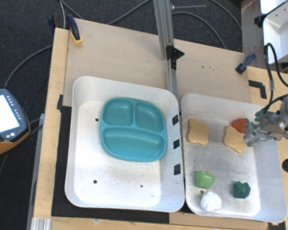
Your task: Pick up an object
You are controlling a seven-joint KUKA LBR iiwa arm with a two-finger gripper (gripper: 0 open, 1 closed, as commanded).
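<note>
A: Target? 
B: Tan block [234, 139], right bin [279, 189], about one o'clock in it, red piece [239, 124] touching behind. 
A: Hand? 
B: Hand [251, 136] right at the block's three o'clock edge; grip state, can't tell. 
A: Rest? 
B: Second tan block [198, 131] at eleven, green piece [204, 178], white one [210, 201], dark green [240, 189] low. Teal plate [133, 129] in left bin [75, 182].

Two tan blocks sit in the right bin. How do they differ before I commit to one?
The left tan block lies apart from the arm, while the right tan block sits right under the gripper. The left one shows its whole rounded top; the right one is partly covered by the gripper. The right one lies beside an orange-red object; the left one has bare floor around it. Both look alike in colour and lie in the right bin.
</note>
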